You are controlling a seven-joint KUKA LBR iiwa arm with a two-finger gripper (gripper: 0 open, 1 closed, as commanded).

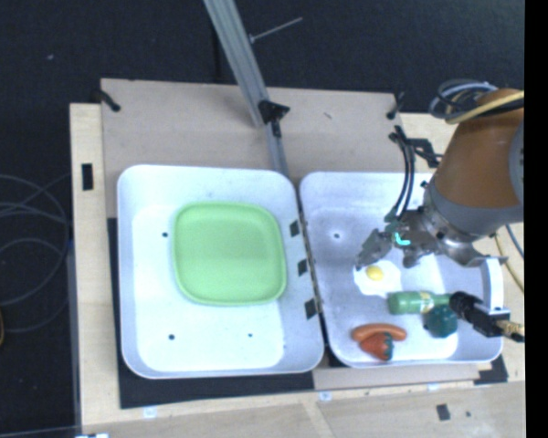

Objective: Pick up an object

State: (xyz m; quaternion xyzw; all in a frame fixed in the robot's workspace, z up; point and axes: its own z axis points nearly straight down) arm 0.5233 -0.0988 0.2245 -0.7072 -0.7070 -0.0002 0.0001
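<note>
1. White, shallow plastic bins sit side by side on the bench: the left bin (pixel 142 336) holds a pale green square plate (pixel 228 252) lying flat near its middle, and the right bin (pixel 333 199) holds the smaller objects.
2. Grey and orange, the arm (pixel 479 167) reaches in from the right and hangs over the right bin's middle.
3. Its two-finger gripper (pixel 395 246) points down and to the left, just above the bin floor; whether the fingers are open or closed cannot be told from this angle, and nothing can be made out between them.
4. Just near of the gripper lies a flat white fried-egg toy with a yellow yolk (pixel 374 276), close beside the fingertips; contact is unclear.
5. To the right of the egg rests a green bottle lying on its side (pixel 416 301), with a dark teal rounded object (pixel 440 321) touching its near-right end.
6. At the bin's near edge lies a red-orange carrot-like toy with a green tip (pixel 379 338), apart from the gripper.
</note>
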